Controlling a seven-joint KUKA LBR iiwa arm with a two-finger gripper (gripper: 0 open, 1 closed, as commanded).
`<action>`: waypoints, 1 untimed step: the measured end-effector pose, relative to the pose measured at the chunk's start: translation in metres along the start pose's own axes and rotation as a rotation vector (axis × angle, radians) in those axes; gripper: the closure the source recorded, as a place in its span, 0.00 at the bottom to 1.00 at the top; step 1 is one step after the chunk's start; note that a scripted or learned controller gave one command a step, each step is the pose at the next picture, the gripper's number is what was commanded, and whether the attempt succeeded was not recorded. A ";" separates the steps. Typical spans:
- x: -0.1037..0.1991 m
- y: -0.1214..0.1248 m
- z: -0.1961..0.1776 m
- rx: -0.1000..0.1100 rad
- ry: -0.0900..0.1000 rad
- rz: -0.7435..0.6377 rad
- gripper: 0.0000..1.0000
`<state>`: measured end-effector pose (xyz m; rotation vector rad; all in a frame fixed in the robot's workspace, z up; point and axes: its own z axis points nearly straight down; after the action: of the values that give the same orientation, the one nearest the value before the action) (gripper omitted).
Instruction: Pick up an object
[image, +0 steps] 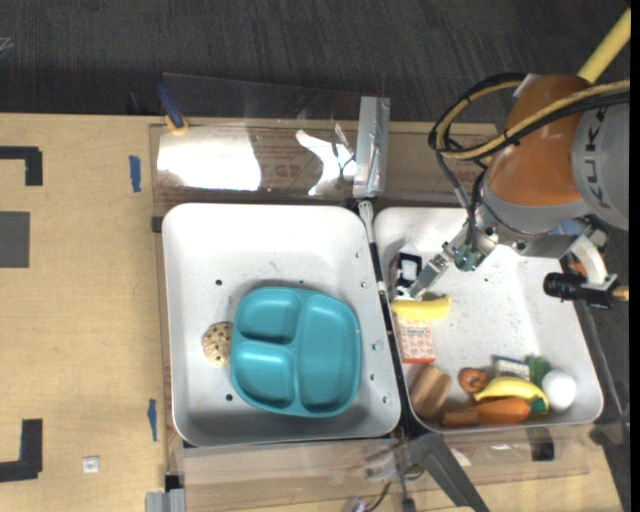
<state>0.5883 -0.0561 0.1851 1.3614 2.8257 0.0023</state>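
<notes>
Hand (432, 275) sits low at the right bin's (510, 300) left wall, over the yellow packet (420, 308) (grip state: cannot tell). Risk: it clips the wall or pinches only a packet edge.

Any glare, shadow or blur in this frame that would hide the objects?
Camera view: strong glare on the clear plastic panel behind the bins; soft shadow beneath the teal divided plate in the left white bin; the grey two-finger gripper looks slightly soft; food items stay readable.

Divided plate (296, 350) in left bin (190, 240)
</notes>
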 end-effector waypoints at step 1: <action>0.004 0.004 0.000 0.000 0.000 0.131 0.00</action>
<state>0.5890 -0.0503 0.1850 1.5433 2.7313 0.0027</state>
